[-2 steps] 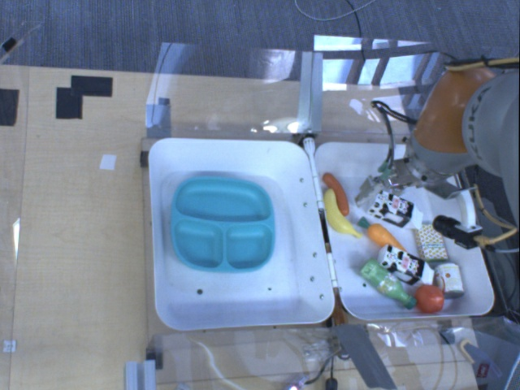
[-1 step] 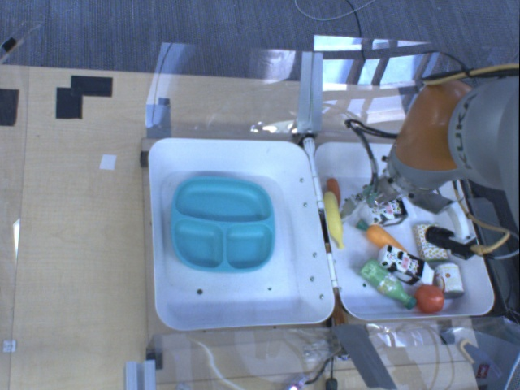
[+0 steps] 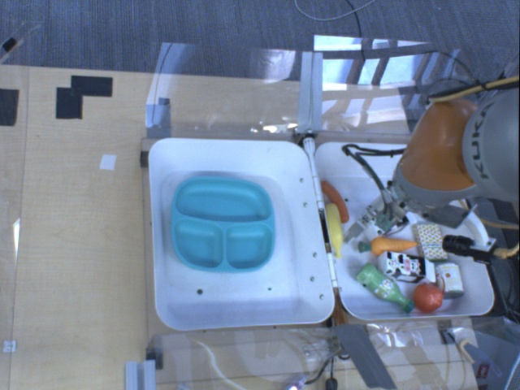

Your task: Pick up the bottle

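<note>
The green bottle (image 3: 382, 287) lies on its side near the front edge of the right bin (image 3: 479, 299), its neck pointing toward the front right. A red tomato (image 3: 428, 297) sits just to its right. My gripper (image 3: 380, 216) hangs over the middle of the right bin, above and behind the bottle and well apart from it. It is close to the orange carrot (image 3: 392, 244). I see nothing held in it.
The right bin also holds a red sausage (image 3: 335, 200), a yellow banana (image 3: 333, 231), a black-and-white carton (image 3: 405, 265), a patterned sponge (image 3: 429, 240) and a small white can (image 3: 450, 279). A blue divided plate (image 3: 223, 222) lies in the left bin (image 3: 187, 307).
</note>
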Controlling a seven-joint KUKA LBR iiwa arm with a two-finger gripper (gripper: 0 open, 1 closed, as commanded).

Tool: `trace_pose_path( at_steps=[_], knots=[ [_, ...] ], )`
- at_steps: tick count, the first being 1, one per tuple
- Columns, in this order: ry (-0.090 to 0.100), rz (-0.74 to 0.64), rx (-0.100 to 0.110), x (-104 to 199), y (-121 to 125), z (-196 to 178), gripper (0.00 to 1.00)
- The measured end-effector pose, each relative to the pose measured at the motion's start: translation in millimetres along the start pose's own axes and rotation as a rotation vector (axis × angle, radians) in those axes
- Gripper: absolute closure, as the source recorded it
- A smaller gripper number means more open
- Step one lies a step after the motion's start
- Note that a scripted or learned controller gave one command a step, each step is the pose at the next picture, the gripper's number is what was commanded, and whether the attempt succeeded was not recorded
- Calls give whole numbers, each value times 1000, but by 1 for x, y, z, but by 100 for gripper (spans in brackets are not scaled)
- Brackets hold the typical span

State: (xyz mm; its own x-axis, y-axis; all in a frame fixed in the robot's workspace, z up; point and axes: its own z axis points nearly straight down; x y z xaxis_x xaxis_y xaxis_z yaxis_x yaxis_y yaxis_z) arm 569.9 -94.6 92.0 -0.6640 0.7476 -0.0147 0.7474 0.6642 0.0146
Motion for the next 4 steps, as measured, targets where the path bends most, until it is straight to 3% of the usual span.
trace_pose_path(
  at_steps=[1,2,3,4],
  knots=[
    [7,-89,7,-32,-2,-73,0],
    [11,49,10,-29,14,-8,0],
    [6,-399,3,-42,49,3,0],
    [4,-667,1,-47,48,3,0]
  ],
)
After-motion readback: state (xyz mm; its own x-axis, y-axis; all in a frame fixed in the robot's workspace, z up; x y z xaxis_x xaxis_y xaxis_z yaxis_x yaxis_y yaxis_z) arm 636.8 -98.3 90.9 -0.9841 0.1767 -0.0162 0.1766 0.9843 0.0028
